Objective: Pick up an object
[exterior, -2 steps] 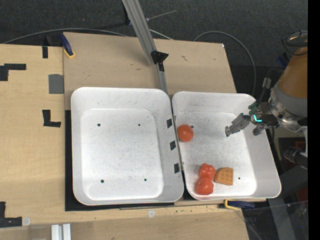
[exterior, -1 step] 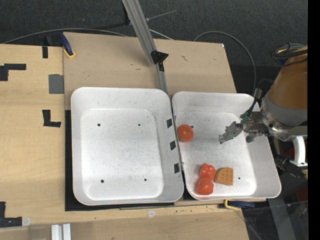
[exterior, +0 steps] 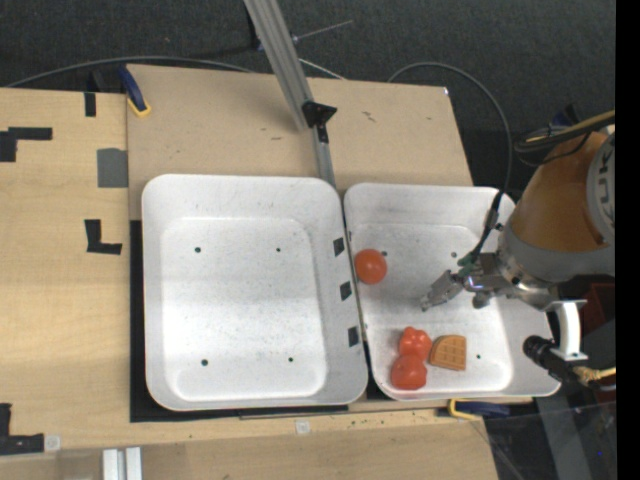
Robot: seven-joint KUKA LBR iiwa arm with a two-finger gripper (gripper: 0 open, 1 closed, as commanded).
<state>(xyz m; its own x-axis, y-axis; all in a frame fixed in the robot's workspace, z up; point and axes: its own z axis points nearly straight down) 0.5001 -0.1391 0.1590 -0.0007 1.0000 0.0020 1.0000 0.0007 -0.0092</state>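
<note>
The right bin (exterior: 420, 203) holds an orange-red ball (exterior: 370, 266) near its left wall. A red pepper-shaped toy (exterior: 410, 358) lies at the bin's front, with a tan waffle-like piece (exterior: 449, 352) touching its right side. My gripper (exterior: 448, 290) reaches in from the right and hovers over the bin's middle. It is right of the ball and above the waffle piece, apart from both. Its fingers (exterior: 438, 294) point left and downward with nothing between them that I can see.
The left bin (exterior: 240, 193) lies beside the right one. A grey metal pole (exterior: 285, 53) slants in from the top to the bins' junction. The arm's orange wrist band (exterior: 565, 203) covers the right bin's right edge. Cables run at the far right.
</note>
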